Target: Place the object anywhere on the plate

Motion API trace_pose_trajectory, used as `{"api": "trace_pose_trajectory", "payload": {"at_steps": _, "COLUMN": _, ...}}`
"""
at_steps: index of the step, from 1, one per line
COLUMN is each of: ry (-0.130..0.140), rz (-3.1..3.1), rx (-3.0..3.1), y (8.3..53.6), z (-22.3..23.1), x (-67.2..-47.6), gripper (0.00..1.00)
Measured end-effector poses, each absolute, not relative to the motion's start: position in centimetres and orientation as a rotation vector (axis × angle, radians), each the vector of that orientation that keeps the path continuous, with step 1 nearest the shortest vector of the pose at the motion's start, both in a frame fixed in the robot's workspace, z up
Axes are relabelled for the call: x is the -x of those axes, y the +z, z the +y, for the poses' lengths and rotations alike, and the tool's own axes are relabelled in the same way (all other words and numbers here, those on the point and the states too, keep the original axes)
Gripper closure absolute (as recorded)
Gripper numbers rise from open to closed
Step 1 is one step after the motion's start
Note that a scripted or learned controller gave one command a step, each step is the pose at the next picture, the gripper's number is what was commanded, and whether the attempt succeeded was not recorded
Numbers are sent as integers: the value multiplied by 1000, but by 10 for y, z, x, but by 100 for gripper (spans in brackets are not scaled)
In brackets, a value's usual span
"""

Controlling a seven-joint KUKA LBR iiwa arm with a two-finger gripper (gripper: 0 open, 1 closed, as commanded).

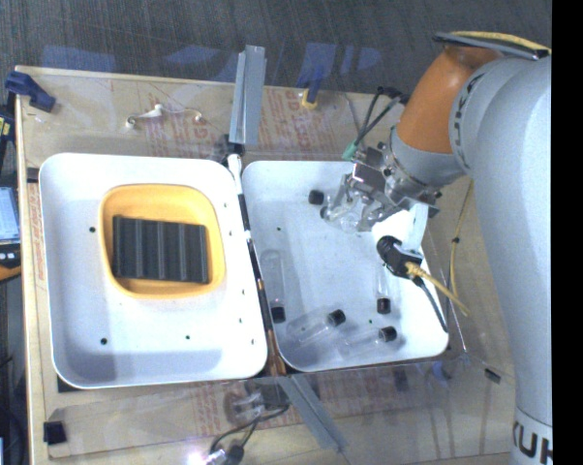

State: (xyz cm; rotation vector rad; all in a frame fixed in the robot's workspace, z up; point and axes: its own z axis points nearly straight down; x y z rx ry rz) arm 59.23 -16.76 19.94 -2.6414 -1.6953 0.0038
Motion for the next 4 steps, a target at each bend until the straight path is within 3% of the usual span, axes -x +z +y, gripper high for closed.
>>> {"api": "trace_pose_trajectory", "payload": {"at_steps": 1, "ry": 5, "rz": -2021, "rx": 2398, "y": 212, "z": -119, "x": -590, "gripper": 100}}
{"api": "trace_pose_trajectory", "payload": {"at_steps": 2, "ry": 5, "rz": -2220, "rx": 2218, "y": 191, "z": -71, "x": -586, "gripper": 100}}
{"api": "trace_pose_trajectory", "payload": {"at_steps": 3, "ry": 2, "rz": -2315, "rx": 2122, "y": 196, "z": -24, "x": -616, "gripper": 100}}
{"api": "trace_pose_trajectory", "payload": {"at_steps": 4, "ry": 2, "rz": -2315, "rx": 2123, "y": 196, "z": -24, "x": -616, "gripper": 0}}
